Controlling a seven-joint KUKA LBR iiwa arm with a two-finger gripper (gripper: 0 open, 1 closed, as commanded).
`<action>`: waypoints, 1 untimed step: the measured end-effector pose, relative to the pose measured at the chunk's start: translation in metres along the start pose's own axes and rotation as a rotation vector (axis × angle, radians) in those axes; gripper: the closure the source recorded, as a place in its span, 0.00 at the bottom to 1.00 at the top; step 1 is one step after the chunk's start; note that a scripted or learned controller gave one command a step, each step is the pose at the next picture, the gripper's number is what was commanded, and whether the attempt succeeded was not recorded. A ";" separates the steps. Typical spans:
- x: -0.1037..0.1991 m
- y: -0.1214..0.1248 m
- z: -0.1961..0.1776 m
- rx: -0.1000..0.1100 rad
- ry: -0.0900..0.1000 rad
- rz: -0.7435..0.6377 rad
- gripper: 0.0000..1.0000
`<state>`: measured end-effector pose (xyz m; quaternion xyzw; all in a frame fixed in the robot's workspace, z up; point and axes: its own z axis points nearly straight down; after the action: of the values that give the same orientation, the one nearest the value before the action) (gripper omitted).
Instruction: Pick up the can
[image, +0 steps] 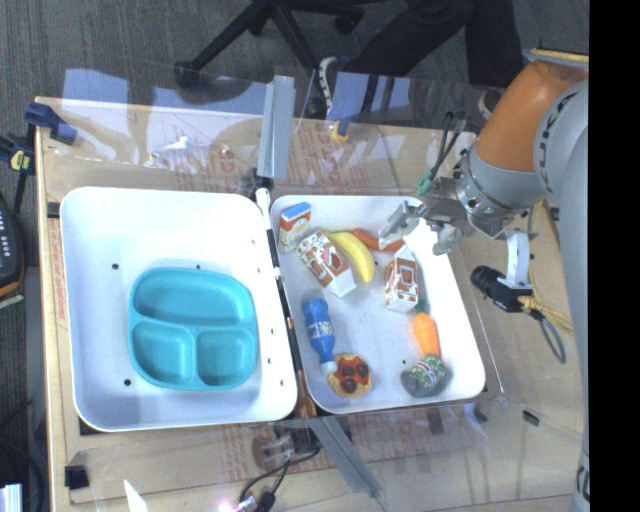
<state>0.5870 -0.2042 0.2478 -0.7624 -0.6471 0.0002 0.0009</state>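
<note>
Two white bins are sitting side by side on a bench (150, 150). Over the right bin (470, 330), the gripper (425, 225) is hovering near a carton (402, 282), well apart from the can (424, 376); whether its jaws are parted or closed, I cannot tell.

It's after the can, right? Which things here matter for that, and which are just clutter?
For the job: can, gripper.
Just lying about: banana, blue bottle, carrot, cartons, blue tray in the left bin.
</note>
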 end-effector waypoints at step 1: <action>-0.005 -0.046 0.098 0.005 -0.001 -0.098 0.00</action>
<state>0.5408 -0.2016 0.1495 -0.7299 -0.6835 0.0021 0.0025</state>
